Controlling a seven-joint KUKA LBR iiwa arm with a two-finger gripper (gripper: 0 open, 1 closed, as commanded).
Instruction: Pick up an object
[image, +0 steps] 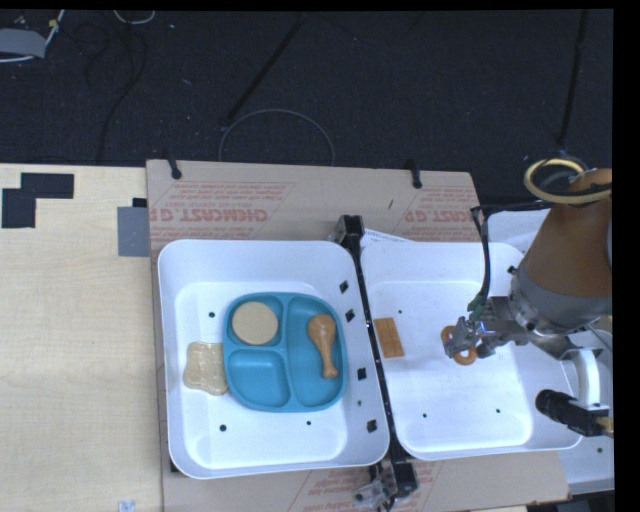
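- While the arm reached into the right bin, the left shallow white plastic bin (190, 290) held most of the goods: a pale, lumpy, bread-like piece (205, 367) lay flat on the bin floor, touching the left edge of a glossy blue three-compartment plastic tray (270, 385).
- That tray carried a round tan disc like a biscuit (254, 323) in its upper left compartment and a brown toy drumstick (324, 343) in its right compartment, lying lengthwise; the lower left compartment looked bare.
- Just right of the divider, on the floor of the right shallow white plastic bin (430, 430), a small flat orange-brown rectangular piece (387, 337) lay on its own, smooth-looking and thin.
- Further right, the two-finger gripper (466, 343) sat low in the right bin with a small brown ring-shaped object (464, 353) at its fingertips; the jaws appeared to be pinched on that ring, though the detail was small.
- By my judgement the grasp step was in hand, and the next move called for a straight lift, since a small, rounded, hard ring could slip from a light pinch.
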